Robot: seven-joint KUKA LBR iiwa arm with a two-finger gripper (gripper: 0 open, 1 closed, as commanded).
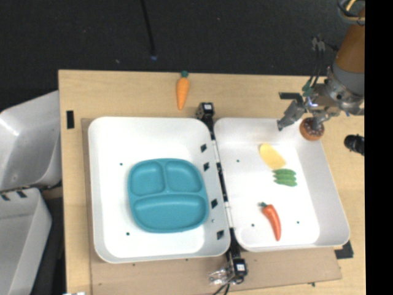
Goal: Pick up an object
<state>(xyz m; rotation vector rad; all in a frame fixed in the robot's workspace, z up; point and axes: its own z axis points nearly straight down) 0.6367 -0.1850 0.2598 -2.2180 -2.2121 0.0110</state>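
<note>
We see a tan table (258,94) bearing two white bins (110,134) side by side mid-frame, and an orange carrot (182,90) at upper centre.

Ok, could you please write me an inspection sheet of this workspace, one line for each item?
Surface: wooden bench bearing left bin and right bin, side by side.
Job's things: yellow piece, green piece and red pepper in the right bin.
Clutter: blue divided plate in the left bin; carrot on the bench behind the bins.
Gripper: gripper above the right bin's far edge, holding nothing visible.
Cables: thin wires at the bench's front edge.
Surroundings: white object on the left; dark floor.
</note>
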